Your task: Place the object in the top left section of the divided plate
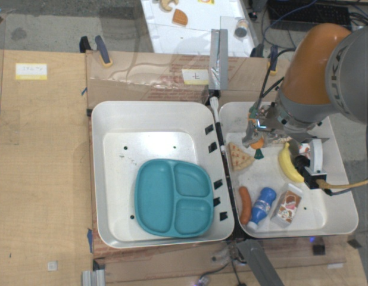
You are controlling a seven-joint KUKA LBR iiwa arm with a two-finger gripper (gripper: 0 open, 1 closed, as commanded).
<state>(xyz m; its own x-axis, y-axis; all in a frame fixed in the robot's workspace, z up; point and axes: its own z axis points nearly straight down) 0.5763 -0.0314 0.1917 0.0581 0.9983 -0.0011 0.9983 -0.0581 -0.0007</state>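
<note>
While the gripper (pixel 255 137) hangs low in the right bin (pixel 339 219) over a small orange-and-green object (pixel 257 148), I cannot tell how its jaws stand. The teal divided plate (pixel 174 197) lies in the left bin (pixel 109 159).

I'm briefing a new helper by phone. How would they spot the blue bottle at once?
Look in the right white bin, along its near edge. The blue bottle lies there, between a reddish sausage and a small carton. It alone is bright blue with a white cap.
</note>
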